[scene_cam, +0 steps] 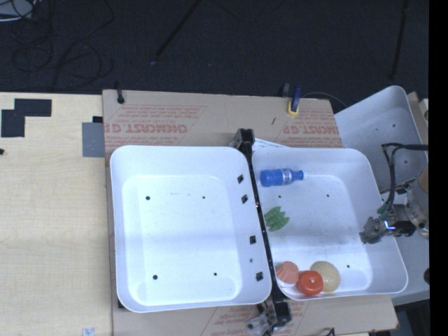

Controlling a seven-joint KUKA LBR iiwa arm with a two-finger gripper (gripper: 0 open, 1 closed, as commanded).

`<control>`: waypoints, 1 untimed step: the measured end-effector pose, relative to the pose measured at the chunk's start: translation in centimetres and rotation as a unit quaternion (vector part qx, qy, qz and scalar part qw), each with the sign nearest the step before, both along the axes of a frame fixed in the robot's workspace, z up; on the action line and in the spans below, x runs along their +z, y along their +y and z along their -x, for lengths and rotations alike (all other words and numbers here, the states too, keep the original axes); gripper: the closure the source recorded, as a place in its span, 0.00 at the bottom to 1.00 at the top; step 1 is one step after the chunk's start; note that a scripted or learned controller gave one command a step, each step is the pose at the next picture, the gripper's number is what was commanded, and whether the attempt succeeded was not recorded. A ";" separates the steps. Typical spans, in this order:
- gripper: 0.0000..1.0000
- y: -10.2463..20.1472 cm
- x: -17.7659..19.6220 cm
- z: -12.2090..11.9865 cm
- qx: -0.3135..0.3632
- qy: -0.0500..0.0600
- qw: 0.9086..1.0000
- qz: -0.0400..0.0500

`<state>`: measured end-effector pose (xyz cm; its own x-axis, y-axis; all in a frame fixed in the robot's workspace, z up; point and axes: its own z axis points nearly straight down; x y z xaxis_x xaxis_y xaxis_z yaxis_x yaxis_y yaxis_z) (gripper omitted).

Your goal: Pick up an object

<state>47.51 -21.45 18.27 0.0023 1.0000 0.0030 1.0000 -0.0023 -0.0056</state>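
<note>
The right bin [350,161] holds a blue bottle [281,177] lying on its side near the far left corner. A small green leafy piece [276,219] lies below it, close to the divider. At the near edge sit a pink round piece [286,271], a red-orange round piece [310,282] and a pale yellow round piece [326,274], bunched together. My gripper [378,230] hovers at the right rim of this bin, dark and small, well apart from all the objects. Nothing shows between it and the bin floor.
The left bin [126,187] sits beside the right one, with a black divider strip [255,215] between them. Cardboard [175,121] lies under both bins. A white panel [378,121] and cables stand at the far right near the arm.
</note>
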 end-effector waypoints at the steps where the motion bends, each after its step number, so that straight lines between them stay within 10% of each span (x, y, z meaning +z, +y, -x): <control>1: 1.00 -0.1 0.9 0.0 0.000 0.001 1.000 -0.001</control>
<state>47.50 -21.50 19.21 0.0020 1.0000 0.0041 1.0000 -0.0020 -0.0070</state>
